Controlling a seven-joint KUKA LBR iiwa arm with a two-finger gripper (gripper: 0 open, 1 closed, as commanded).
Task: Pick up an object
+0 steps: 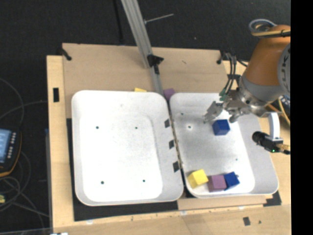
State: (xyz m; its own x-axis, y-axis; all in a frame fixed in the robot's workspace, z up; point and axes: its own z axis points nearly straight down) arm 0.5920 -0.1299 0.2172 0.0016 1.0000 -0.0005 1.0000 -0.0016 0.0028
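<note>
Nearest the lens, a yellow cube [197, 177], a purple cube [216, 182] and a small blue cube [232, 179] crowd the right bin's [247, 153] front wall, awkward to reach. Probably for that reason the gripper [223, 112] hangs with fingers spread over the lone blue block [221, 127] mid-bin, not yet holding it. Beyond, the left bin [122, 146] lies bare of cubes.

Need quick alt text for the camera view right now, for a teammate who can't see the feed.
The gripper hangs open just above a blue cube in the right bin, not gripping it. A yellow block, a purple block and a second blue block sit along that bin's near edge, beside the left bin.
</note>
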